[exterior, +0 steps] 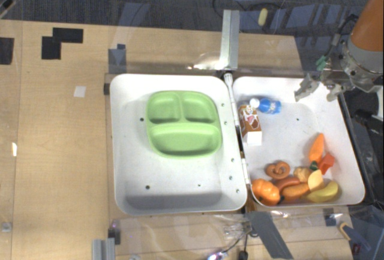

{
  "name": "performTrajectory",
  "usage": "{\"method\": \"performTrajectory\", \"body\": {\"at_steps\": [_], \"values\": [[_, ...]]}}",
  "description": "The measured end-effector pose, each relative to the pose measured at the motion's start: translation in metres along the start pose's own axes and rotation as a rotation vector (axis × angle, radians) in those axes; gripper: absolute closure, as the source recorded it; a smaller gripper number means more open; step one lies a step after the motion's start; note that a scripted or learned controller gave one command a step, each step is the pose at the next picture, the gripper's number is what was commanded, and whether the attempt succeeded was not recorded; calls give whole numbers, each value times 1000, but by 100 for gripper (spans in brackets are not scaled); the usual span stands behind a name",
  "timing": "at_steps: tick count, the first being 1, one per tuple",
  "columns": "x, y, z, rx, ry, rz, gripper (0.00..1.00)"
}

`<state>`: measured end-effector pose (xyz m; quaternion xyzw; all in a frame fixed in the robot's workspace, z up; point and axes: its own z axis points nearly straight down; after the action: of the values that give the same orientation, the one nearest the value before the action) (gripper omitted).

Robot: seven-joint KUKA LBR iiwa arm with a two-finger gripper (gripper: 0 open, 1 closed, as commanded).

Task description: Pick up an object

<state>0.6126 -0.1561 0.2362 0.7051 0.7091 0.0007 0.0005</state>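
Three-sectioned glossy green tray (183,122) (rounded corners); smooth bin (129,133)

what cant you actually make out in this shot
- Arm: in the camera view it is cut off by the right edge above the orange band.
- hand: small and blurred over the right bin.
- Toy food pile: pieces overlap at the near corner, so their count and kinds are unclear.
- Carton label: too small to read.

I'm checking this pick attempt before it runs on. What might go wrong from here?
The toy foods lie heaped in the right bin's near corner, so the gripper may catch several or none. Pieces by the wall leave little room. The blue bottle could roll if nudged.
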Motion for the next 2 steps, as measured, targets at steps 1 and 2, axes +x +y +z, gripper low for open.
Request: {"method": "performTrajectory", "body": {"at_steps": [1,2], "values": [[43,30,91,1,0,-131,0],[51,40,122,-18,-9,-201,0]]}}
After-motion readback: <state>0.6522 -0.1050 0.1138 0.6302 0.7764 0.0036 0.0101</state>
